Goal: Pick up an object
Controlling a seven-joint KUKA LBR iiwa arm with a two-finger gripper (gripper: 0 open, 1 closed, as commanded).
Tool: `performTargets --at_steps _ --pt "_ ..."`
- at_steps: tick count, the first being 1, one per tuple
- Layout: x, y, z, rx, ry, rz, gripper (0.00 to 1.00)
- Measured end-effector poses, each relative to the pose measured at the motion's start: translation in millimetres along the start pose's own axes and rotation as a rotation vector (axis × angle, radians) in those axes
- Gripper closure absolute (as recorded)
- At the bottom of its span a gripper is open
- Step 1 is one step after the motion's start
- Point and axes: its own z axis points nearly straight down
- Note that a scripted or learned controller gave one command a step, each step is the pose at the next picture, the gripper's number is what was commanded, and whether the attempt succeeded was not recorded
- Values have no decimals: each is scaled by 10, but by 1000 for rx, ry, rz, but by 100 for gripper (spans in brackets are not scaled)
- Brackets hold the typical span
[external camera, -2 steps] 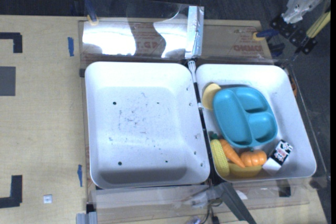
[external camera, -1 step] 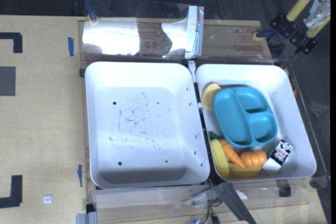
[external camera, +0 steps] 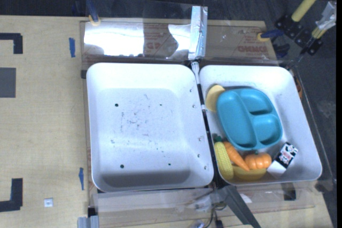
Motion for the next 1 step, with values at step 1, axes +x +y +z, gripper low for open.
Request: performTargets --at_steps 1 --pt "20 11 13 1 2 -105 100"
